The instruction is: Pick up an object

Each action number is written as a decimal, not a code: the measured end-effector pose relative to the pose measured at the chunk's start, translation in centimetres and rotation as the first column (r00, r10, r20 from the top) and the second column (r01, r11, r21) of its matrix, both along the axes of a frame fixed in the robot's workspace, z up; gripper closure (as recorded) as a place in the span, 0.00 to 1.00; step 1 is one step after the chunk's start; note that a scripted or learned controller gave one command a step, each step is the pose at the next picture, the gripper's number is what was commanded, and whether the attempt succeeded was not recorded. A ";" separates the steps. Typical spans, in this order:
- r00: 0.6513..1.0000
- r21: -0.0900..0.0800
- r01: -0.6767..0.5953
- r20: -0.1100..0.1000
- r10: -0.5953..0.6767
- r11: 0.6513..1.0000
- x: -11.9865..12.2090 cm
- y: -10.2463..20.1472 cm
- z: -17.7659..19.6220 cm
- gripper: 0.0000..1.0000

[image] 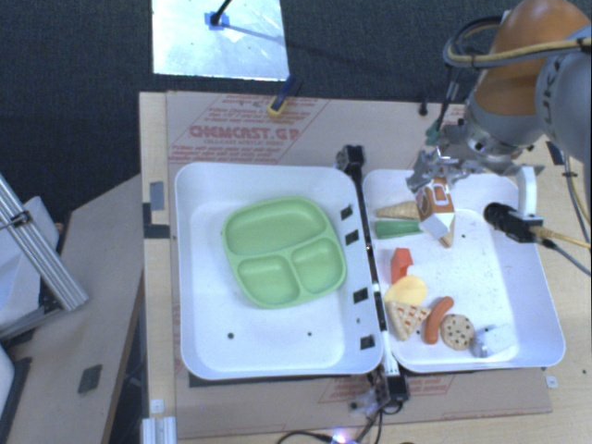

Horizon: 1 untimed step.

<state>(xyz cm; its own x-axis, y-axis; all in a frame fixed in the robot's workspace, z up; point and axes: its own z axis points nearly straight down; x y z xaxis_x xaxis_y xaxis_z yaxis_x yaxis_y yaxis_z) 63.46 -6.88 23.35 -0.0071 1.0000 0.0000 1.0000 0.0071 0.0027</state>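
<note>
My gripper [431,176] hangs over the far left part of the right bin [527,285]. Directly under it is an orange and white carton [437,209], tilted, with its white lower end pointing toward the bin's middle. The carton's top meets the gripper's tip, and I cannot tell whether it is held. Just left of the carton lie a tan cone [396,211] and a green pod [398,230].
The right bin also holds a red piece [400,264], a yellow piece [408,291], a waffle wedge [403,320], a sausage [437,318], a cookie [456,331] and a grey-white item [490,340]. A green divided plate [282,251] lies in the left bin [208,340].
</note>
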 end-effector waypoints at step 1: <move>1.000 -0.001 0.007 -0.001 -0.007 1.000 -0.6 -1.6 -0.8 1.00</move>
